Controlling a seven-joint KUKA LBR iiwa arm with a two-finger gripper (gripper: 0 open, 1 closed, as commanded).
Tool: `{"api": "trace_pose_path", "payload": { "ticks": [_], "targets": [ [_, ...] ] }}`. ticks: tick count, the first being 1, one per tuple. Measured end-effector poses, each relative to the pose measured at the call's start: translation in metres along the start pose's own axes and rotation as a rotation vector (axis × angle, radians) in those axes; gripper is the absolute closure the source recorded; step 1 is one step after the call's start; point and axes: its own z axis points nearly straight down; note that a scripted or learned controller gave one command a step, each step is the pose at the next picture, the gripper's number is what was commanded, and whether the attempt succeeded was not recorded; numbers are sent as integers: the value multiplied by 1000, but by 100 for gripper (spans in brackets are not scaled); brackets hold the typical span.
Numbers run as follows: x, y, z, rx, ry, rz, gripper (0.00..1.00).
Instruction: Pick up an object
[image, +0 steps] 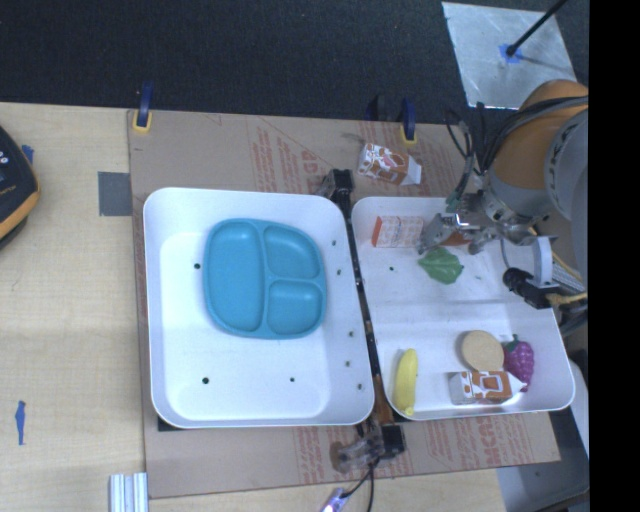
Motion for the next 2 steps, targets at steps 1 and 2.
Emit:
{"api": "trace_pose_path", "payload": {
  "ticks": [1, 2],
  "targets": [
    [-42, 0, -72, -2, -1, 0, 0],
    [1, -1, 1, 3, 0, -3, 0]
  ]
}}
